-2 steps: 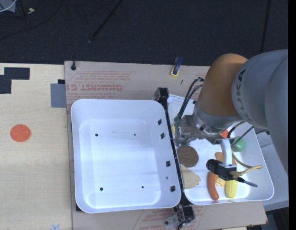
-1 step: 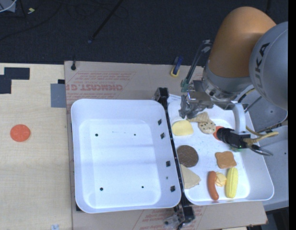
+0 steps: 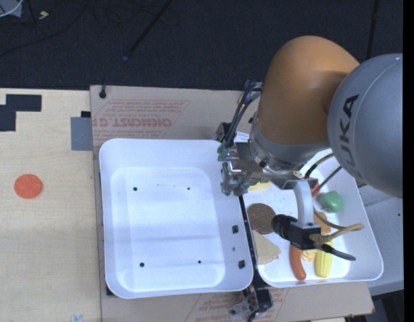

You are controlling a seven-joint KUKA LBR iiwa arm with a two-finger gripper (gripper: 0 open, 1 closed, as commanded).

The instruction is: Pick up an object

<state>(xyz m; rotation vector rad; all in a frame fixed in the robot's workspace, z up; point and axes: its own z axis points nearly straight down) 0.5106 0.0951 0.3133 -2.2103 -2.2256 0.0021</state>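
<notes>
Fingers (image 3: 227, 180) at left rim of right bin (image 3: 364, 257) — clenched or released, cannot tell; left bin (image 3: 166, 220) roomy.

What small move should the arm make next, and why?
Probably slide the gripper toward the view's right, over the brown disc: it hangs above the rim between the bins, and the disc lies nearest, in the right bin.
</notes>
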